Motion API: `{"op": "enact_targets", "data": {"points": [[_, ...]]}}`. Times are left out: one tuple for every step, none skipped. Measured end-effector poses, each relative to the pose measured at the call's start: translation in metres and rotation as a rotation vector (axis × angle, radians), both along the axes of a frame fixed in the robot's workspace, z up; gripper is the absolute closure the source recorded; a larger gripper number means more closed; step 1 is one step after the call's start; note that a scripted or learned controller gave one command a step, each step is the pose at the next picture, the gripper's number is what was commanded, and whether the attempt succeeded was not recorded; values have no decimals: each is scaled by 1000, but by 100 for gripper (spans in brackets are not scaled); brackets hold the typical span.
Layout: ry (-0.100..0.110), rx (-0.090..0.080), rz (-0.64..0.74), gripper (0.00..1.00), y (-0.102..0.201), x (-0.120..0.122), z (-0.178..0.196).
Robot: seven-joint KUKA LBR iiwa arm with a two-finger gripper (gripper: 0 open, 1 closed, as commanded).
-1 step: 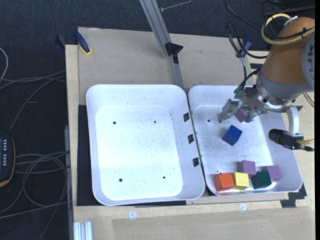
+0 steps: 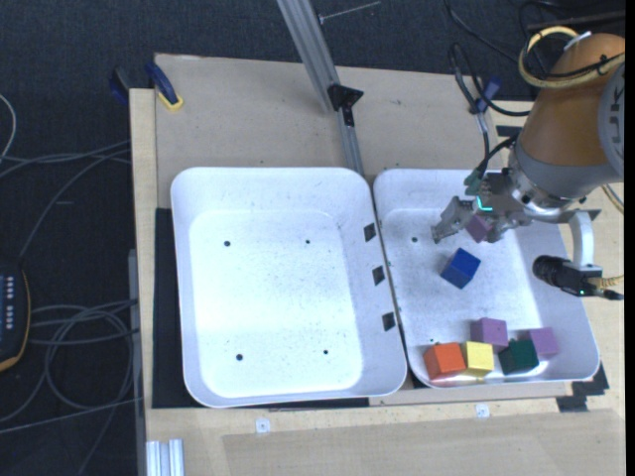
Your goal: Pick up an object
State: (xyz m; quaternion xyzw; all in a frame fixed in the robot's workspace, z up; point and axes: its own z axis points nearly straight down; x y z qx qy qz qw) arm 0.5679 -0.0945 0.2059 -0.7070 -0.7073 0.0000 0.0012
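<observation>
You have a pale wooden bench (image 2: 258, 97) carrying two shallow white bins side by side and touching. The left bin (image 2: 198, 206) sits on a dark mat (image 2: 162, 305). The right bin (image 2: 571, 360) lies beside it. A blue and yellow clamp (image 2: 164, 85) grips the bench's far left corner.

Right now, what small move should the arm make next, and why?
Probably lift straight up a little. A purple block appears to sit between the fingers of the gripper, above the right bin floor and just up from the blue cube. A short rise would test whether the grip holds.
</observation>
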Motion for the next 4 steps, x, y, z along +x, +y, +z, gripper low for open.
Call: {"op": "enact_targets", "data": {"points": [[6, 0, 0, 0, -1, 5, -61], [-17, -6, 0, 0, -3, 10, -88], [-21, -7, 0, 100, -3, 11, -78], [-8, -3, 0, 100, -12, 11, -29]]}}
